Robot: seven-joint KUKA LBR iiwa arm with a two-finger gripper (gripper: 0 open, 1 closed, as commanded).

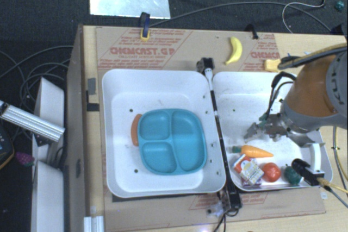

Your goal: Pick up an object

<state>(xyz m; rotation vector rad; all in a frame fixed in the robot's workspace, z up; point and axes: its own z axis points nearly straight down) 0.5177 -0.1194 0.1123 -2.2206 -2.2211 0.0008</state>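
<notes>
A toy carrot [256, 151], judged light, stiff and best gripped across its thick middle, is seen lying in the right bin [239, 95] near its near edge, with the gripper [266, 129] poised just beyond it, wrist bent low, its finger state indiscernible.

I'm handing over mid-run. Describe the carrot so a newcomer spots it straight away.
Look in the right-hand bin, toward its near corner where small items cluster. The carrot lies flat at the top of that cluster, just below the gripper. It is the one long orange piece, tapered, above a round red tomato.
</notes>
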